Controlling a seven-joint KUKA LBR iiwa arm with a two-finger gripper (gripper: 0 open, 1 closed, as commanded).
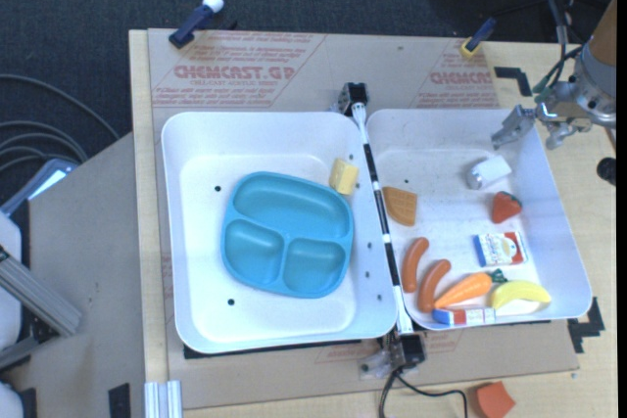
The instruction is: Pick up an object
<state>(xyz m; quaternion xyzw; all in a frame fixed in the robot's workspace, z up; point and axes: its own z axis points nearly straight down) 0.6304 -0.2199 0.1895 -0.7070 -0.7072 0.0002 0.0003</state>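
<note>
Down at the front of the right bin (563, 240) lie a banana (519, 293), a carrot (462, 288) and two sausages (423, 271). Near them sit a small carton (500, 249), a strawberry (506, 207) and a slice of bread (400, 205). On the left, a blue plate (287, 233) and a cheese block (343, 176) lie in the other bin (191, 210). Over the right bin's far corner, the gripper (534, 125) hangs with its fingers spread wide, holding nothing.

**Right bin crowded low, open up top**

Right bin (549, 201): the toys bunch at the near end, with sausages (423, 271), carrot (462, 289), banana (519, 295) and carton (499, 249) nearly touching. Bare floor opens toward the far wall. Left bin (186, 210): blue tray (287, 234) fills the middle, leaving bare margins around it.
</note>
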